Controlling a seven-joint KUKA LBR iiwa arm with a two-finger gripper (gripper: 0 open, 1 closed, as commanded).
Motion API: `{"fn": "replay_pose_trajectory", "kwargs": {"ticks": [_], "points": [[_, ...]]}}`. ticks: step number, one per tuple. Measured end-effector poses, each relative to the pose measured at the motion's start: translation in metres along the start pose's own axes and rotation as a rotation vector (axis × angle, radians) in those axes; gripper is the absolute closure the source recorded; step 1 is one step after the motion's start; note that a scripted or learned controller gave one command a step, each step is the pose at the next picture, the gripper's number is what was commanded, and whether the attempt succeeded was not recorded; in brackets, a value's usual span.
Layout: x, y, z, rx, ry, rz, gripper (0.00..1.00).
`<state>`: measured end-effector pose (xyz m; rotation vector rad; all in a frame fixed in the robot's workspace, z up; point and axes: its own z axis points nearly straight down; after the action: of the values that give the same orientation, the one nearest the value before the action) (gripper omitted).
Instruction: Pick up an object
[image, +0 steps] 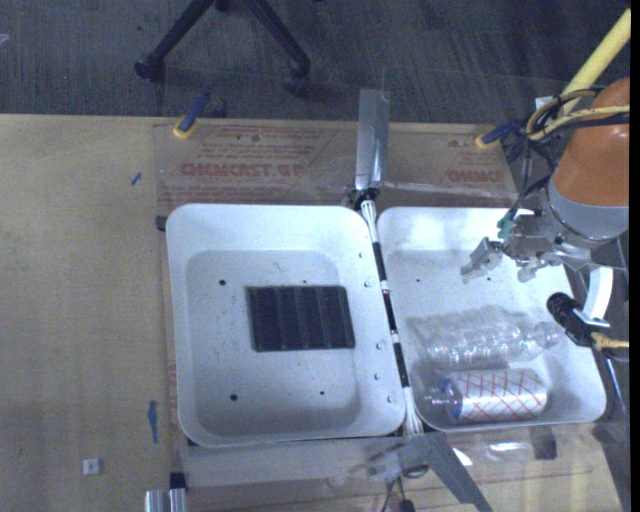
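Observation:
A dark ridged rectangular pad (300, 317) lies flat in the middle of the left bin (200, 250). In the right bin (420, 235) a clear plastic bottle (480, 338) lies on its side. Just in front of it lies a white cylinder with a red lattice print (495, 393), near the bin's front wall. My gripper (500, 262) hangs over the back half of the right bin, above and behind the clear bottle. It is open with nothing between its fingers.
A metal divider post (371, 140) stands behind the seam between the bins. Cables and a yellow hose (600, 55) trail off the arm at the upper right. Office chair legs (230, 40) stand on the floor beyond the bench.

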<state>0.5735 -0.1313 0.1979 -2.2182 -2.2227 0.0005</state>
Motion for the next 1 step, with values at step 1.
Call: {"fn": "replay_pose_trajectory", "kwargs": {"ticks": [1], "points": [[-0.0061, -0.0650, 0.0455, -0.017, 0.000, -0.074, 0.00]]}}
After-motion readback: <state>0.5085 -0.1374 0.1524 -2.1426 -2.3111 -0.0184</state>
